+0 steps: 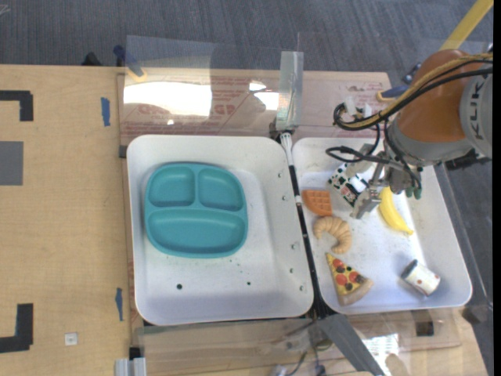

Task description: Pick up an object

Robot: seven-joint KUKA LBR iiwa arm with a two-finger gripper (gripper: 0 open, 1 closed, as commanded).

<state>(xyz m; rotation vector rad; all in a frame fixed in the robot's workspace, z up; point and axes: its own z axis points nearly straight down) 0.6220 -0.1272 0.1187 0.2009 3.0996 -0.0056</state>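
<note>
So far you have nothing lifted; your end effector (pixel 368 198) hovers low beside the banana (pixel 394 211); its grip state I cannot tell.

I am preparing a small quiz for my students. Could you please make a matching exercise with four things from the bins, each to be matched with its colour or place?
Things:
1. divided plate
2. banana
3. pizza slice
4. croissant

Descriptions:
A. yellow, beside the gripper
B. teal, in the left bin
C. tan, between the waffle and the pizza slice
D. at the right bin's near edge

Pairs: 1-B, 2-A, 3-D, 4-C
</note>
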